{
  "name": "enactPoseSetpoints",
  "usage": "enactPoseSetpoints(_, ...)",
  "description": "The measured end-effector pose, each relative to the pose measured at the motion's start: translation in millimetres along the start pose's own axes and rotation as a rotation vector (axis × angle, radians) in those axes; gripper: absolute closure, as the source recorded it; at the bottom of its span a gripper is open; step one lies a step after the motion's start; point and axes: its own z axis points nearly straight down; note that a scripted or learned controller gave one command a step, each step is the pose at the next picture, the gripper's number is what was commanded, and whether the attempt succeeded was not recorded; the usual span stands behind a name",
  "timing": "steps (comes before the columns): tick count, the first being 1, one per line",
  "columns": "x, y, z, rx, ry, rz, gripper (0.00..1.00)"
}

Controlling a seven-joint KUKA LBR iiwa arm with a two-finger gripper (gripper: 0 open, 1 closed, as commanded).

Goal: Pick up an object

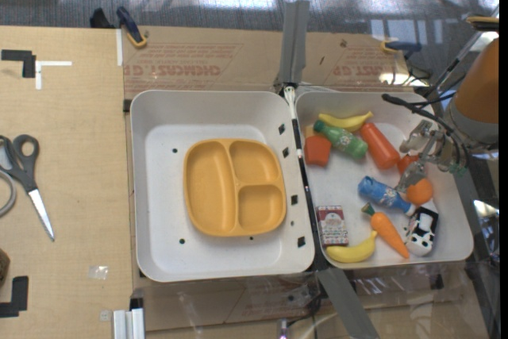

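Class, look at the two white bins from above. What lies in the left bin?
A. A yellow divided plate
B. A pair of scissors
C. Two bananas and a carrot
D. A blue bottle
A. The yellow plate, with three compartments, lies flat in the left bin; the bananas, carrot and bottle are in the right bin, and the scissors lie on the bench.

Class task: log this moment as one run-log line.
arm: over right bin | gripper: above orange ball | plate: left bin | grasp: unclear
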Motion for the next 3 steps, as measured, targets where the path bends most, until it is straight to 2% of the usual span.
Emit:
enactPoseSetpoints(1,21.9,-3.1,10.5,-0.001,0.025,0.073,0.00)
enactPoseSetpoints(2,19.8,-2.1,0.0,0.000,0.019,0.069,1.00)
enactPoseSetpoints(3,19.9,-1.9,0.2,0.000,0.019,0.069,0.00)
